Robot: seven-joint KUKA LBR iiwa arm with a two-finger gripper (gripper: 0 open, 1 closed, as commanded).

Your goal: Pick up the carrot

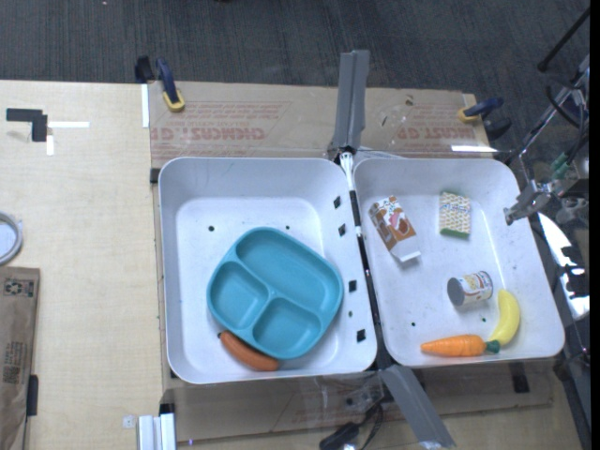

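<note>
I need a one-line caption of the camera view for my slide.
Carrot lies beside banana in the right bin; gripper at its right rim.

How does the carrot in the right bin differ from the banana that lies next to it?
The carrot is orange with a green end, while the banana is yellow all over. The carrot is straight and tapers to a point toward the left; the banana is curved. The carrot lies along the near wall of the right bin, almost level across the view; the banana runs up and away from the carrot's green end. Both lie flat in the same bin, close together at the near right corner.
</note>
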